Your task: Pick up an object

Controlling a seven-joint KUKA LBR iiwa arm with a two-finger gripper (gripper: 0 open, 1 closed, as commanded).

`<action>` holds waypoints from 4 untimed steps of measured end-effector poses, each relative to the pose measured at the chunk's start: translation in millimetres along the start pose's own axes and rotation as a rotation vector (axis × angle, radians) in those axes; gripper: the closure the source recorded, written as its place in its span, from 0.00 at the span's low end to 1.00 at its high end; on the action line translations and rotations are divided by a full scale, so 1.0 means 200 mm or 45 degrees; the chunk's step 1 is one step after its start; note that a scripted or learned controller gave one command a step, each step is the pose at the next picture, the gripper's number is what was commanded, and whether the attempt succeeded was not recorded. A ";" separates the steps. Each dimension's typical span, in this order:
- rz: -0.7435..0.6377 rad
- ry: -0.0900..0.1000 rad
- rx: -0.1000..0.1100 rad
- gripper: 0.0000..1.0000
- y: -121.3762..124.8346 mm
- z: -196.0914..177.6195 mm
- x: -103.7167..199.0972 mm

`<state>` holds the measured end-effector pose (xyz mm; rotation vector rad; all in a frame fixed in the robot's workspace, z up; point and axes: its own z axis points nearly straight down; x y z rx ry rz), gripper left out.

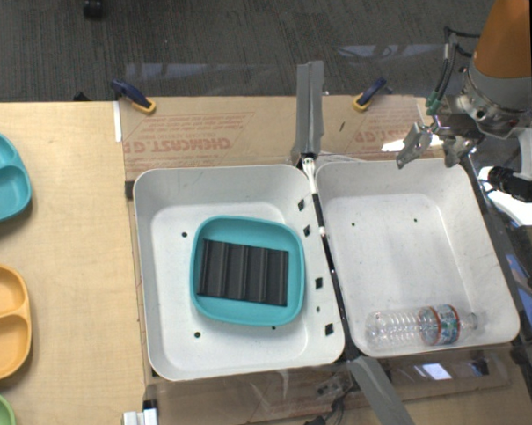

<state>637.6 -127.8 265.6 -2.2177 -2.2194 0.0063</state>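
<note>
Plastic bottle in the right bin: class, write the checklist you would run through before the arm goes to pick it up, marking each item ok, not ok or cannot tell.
1. Plastic bottle lies on its side at the near wall of the right bin: ok.
2. Nothing on top of the bottle: ok.
3. Gripper above the bottle: not ok, it is at the bin's far edge.
4. Gripper carrying nothing: ok.
5. Room for fingers between bottle and wall: cannot tell.

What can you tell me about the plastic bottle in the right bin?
The plastic bottle is clear and crinkled, with a red and blue label band near its right end. It lies on its side along the near wall of the right bin, and looks empty. Nothing else touches it; the gripper is above the bin's far rim.
</note>
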 end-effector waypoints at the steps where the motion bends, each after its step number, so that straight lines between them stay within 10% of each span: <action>1: 0.115 0.000 0.002 0.00 -0.32 0.37 -0.20; 3: 0.245 0.002 0.001 0.00 -0.80 0.33 -0.34; 4: 0.208 0.002 0.003 0.00 -0.80 0.47 -0.36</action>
